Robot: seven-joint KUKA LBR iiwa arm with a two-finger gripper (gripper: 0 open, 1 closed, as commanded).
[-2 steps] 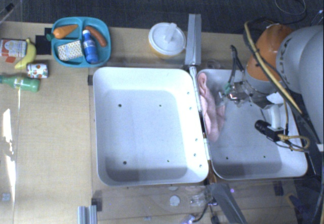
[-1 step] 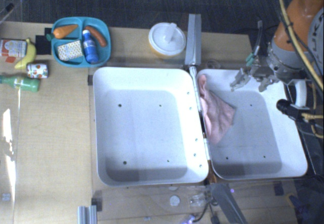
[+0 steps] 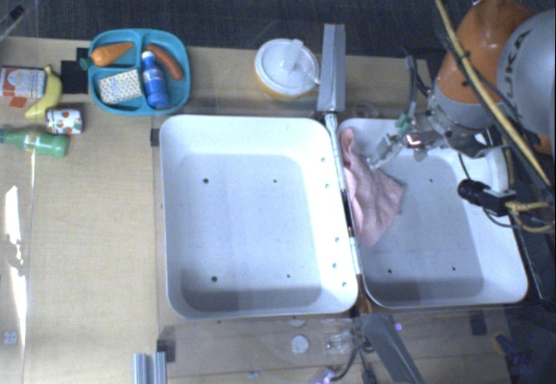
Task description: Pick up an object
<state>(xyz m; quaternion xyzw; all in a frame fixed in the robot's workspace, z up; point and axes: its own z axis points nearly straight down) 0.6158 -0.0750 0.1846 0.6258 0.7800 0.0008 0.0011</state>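
The gripper [image 3: 382,153] is hanging over the right bin [image 3: 452,282] with its fingers seemingly pinching the top edge of the pink cloth [image 3: 372,195], which is draping against the bin's left wall, so lifting clear is remaining.

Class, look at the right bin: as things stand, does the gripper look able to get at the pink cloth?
Probably yes. The pink cloth lies uncovered against the left wall of the right bin, and the gripper hangs just above its upper end with nothing between them. The bin wall beside it could crowd a finger.
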